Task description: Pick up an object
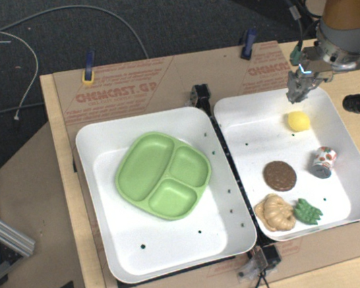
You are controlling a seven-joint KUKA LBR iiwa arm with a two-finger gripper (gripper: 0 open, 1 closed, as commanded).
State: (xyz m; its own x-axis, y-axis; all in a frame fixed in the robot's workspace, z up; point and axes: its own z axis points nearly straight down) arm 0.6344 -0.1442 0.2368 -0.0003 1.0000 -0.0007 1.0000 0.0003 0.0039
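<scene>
**Above the right bin's far edge: gripper position and object layout**

Over the right bin (351,145), the gripper (298,91) hung just beyond the yellow ball (298,121); its finger spacing could not be determined. Nearer lay a brown disc (280,176), a small can (322,162), a tan pastry (277,212) and a green leaf toy (307,211). A green divided plate (163,175) occupied the left bin (113,233).

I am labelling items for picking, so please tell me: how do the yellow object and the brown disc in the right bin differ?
The yellow object is rounded like a ball and bright; the brown disc looks flat and dark. The yellow object looks smaller in the view than the brown disc. The yellow object lies near the far wall, just below the gripper; the brown disc lies mid-bin. Both rest loose in the right bin.
</scene>
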